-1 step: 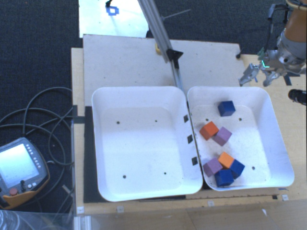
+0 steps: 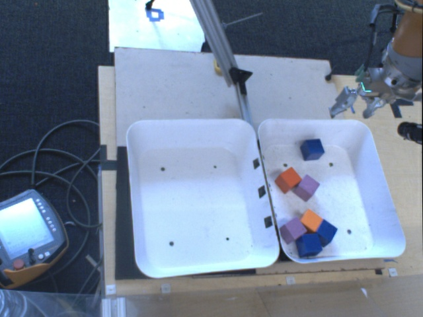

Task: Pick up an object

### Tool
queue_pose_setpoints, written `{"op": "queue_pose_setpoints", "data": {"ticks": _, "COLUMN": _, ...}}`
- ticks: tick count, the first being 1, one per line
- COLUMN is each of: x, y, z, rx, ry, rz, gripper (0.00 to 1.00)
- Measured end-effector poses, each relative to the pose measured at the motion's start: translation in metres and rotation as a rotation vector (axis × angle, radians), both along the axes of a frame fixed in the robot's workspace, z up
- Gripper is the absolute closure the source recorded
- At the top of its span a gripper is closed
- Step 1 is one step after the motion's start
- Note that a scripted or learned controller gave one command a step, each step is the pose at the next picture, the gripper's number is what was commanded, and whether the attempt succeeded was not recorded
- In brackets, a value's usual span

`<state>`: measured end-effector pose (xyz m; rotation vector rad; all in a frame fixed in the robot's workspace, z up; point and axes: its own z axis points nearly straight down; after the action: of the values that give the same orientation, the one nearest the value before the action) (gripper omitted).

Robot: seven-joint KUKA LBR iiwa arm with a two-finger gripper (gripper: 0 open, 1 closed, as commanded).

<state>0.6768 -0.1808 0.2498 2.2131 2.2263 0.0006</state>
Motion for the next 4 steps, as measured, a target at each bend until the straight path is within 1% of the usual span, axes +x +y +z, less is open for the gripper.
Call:
{"op": "queue_pose_setpoints", "data": {"ticks": 2, "x": -0.013, "y": -0.003, "z": -0.088, "rx": 0.001, "ry": 0.003, "rz": -0.003, "gripper": 0.00}}
{"op": "queue_pose_setpoints", "data": {"ticks": 3, "x": -0.014, "y": -0.008, "z": -0.129, "rx": 0.002, "ry": -0.002, "rz": -0.004, "gripper": 0.00}}
{"op": "queue_pose_setpoints", "data": {"ticks": 4, "x": -0.012, "y": -0.008, "z": -0.113, "rx": -0.001, "ry": -0.009, "rz": 0.000, "gripper": 1.00}}
